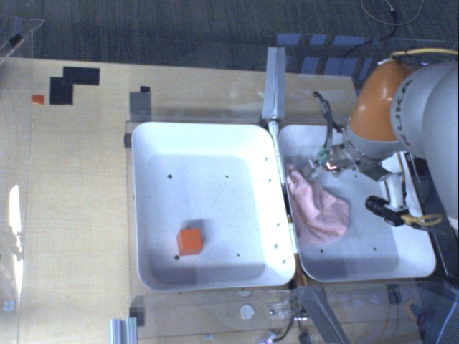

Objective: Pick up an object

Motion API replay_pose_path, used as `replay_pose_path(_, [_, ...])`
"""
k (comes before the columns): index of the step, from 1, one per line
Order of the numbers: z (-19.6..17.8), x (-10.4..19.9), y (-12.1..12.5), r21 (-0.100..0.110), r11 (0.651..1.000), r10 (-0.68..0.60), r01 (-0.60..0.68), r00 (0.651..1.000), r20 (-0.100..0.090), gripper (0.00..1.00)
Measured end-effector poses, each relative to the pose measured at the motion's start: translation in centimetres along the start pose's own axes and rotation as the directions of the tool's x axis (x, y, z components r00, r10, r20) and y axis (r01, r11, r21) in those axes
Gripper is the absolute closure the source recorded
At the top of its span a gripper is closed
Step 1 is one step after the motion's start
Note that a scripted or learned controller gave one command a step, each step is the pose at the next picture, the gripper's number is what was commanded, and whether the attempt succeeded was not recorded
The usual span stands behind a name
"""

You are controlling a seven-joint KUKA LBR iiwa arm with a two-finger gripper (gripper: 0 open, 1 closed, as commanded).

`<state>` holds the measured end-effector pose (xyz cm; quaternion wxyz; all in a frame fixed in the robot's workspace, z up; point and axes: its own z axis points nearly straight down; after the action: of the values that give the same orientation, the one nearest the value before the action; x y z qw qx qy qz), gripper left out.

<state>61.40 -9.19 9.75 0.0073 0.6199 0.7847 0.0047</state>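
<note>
A pink crumpled cloth (320, 209) lies in the right bin (373, 264), against its left wall. An orange cube (190, 241) sits in the left bin (208, 149), near the front left corner. My gripper (324, 166) hangs low in the right bin, at the cloth's upper right edge, just behind it. The grey arm with its orange band (379, 110) comes in from the right and covers the bin's back right part. Whether the gripper touches the cloth is hard to tell.
A metal post (275, 84) stands at the back between the two bins. Black tape marks (70, 83) and a small orange square (37, 99) lie on the wooden bench at the far left. A black fitting with cables (387, 211) hangs at the arm's side.
</note>
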Motion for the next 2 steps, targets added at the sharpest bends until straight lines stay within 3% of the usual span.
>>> replay_pose_path(1, [-3.2,-6.8,1.9,0.007,0.973,0.232,-0.232,0.973,0.001,0.0])
replay_pose_path(2, [0.8,-8.8,-5.9,0.006,0.995,0.101,-0.101,0.995,0.0,0.0])
